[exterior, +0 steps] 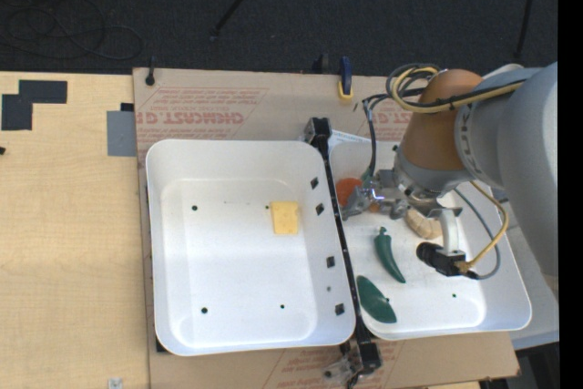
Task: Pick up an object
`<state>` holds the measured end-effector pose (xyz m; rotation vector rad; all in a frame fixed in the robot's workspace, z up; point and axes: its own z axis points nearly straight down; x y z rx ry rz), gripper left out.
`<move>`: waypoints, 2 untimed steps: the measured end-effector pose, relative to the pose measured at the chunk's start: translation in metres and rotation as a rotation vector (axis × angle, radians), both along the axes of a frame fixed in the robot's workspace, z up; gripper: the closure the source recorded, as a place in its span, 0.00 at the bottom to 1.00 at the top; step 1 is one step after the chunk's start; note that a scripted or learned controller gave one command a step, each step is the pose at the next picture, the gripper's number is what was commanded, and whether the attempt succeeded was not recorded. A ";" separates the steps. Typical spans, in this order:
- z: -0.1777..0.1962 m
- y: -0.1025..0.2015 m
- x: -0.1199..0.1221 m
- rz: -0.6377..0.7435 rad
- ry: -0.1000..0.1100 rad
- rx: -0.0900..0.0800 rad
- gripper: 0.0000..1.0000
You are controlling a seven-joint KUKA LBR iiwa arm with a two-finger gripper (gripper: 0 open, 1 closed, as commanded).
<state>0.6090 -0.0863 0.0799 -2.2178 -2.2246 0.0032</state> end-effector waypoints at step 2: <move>0.017 -0.005 0.033 -0.006 0.011 0.004 1.00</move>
